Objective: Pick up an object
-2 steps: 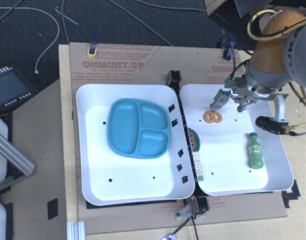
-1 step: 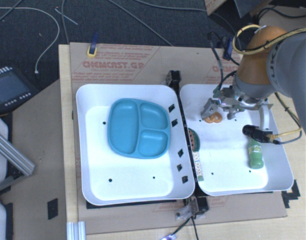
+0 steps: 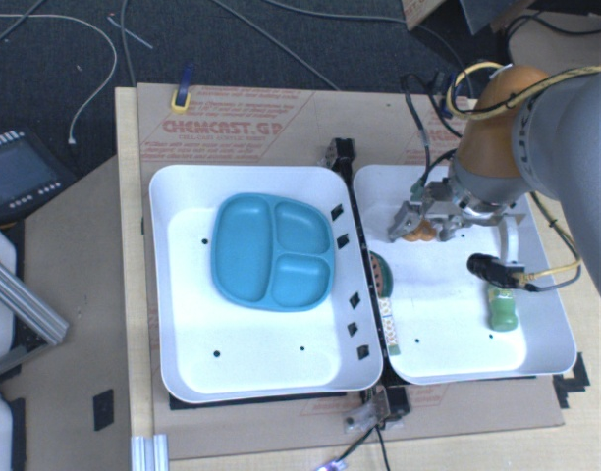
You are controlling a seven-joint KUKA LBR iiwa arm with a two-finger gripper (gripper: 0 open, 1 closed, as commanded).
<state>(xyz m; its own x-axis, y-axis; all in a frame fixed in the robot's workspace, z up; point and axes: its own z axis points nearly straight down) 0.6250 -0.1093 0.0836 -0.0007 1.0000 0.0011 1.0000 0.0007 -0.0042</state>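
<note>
My gripper is low over the upper left part of the right bin, with the grey arm coming in from the upper right. A small orange-brown object lies right at the gripper's tip, partly hidden by it. A green object rests further right in the same bin, apart from the gripper. A dark green round thing sits against this bin's left wall.
The left bin holds a blue divided plate in its upper middle. A raised divider with black clips runs between the two bins. Cables lie on the floor beyond the bench.
</note>
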